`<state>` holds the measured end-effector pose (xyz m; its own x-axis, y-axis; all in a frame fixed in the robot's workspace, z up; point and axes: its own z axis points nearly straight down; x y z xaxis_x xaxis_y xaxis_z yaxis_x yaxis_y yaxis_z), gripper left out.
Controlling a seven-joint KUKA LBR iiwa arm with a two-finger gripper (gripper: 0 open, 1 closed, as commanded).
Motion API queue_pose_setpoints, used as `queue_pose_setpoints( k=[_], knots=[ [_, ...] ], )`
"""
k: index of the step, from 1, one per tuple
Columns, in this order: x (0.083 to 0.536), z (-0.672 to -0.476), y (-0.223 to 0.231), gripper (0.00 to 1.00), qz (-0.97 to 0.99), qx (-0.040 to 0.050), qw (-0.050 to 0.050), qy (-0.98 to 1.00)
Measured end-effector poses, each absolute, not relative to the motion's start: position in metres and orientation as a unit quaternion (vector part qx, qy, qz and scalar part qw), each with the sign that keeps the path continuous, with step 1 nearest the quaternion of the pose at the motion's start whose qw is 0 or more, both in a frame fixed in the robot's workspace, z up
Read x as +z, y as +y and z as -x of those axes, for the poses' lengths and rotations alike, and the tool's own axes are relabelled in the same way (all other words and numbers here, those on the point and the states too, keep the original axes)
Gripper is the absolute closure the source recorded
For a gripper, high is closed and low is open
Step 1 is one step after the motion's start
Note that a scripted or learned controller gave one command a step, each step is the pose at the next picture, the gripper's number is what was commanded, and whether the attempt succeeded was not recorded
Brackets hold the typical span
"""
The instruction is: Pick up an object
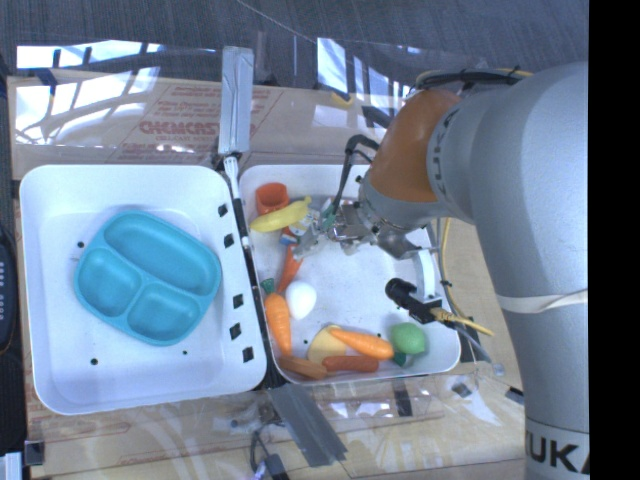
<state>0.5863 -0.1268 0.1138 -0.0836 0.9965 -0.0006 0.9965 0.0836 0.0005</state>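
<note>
Left bin (pixel 40 268) carries 1 blue divided plate (pixel 147 277) with 3 compartments; nothing there is within my reach line at present. Right bin (pixel 350 183) holds the candidates. At its upper left: an orange cup (pixel 270 196) with a yellow banana (pixel 280 216) lying across just below it, long axis roughly left-right, tilted up toward the right. My gripper (pixel 322 226) sits just to the right of the banana's right end, over the upper part of this bin, so the banana lies to the camera view's left of my tool and very near it; I judge it the nearest target. Whether my fingers are apart or together I cannot tell; wrist hardware hides them. Below: a thin carrot (pixel 290 265) running down-left, a white egg (pixel 301 299), a larger carrot (pixel 278 324) along the left wall, near upright in the view. Bottom edge: a pale yellow piece (pixel 327 343), another carrot (pixel 362 342) lying left-right, then a green round item (pixel 408 339) in the lower right corner.
</note>
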Motion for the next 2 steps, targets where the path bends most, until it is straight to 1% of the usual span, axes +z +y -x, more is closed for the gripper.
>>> queue_pose_setpoints(
  k=[1, 2],
  knots=[
    [0.152, -0.628, -0.113, 0.00, -0.626, 0.0002, 0.001, 0.780],
    [0.109, -0.580, -0.096, 0.00, -0.514, -0.0010, -0.003, 0.858]
  ],
)
